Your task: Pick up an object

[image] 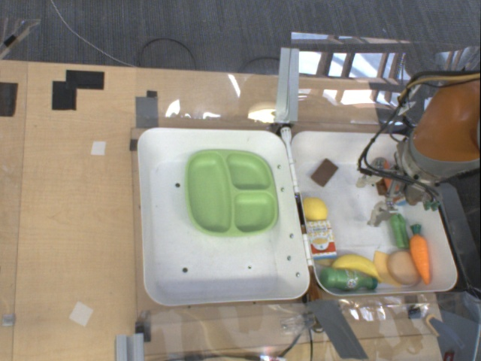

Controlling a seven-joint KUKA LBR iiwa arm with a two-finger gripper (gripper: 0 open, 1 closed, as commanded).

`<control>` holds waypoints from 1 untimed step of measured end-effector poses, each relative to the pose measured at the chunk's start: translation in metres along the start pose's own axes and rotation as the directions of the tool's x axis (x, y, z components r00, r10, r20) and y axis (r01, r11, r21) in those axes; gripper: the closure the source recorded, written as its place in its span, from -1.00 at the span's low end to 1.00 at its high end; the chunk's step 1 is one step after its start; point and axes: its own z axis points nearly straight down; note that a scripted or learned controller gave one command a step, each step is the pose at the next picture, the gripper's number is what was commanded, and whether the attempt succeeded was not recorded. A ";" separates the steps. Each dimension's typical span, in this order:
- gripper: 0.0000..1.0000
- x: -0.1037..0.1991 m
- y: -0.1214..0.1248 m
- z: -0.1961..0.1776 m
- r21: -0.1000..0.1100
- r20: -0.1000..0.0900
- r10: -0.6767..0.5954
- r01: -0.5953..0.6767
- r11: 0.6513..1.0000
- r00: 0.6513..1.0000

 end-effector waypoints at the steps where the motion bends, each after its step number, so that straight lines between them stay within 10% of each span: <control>1: -1.00 0.016 -0.008 0.014 -0.003 -0.014 0.006 -0.006 1.000 1.000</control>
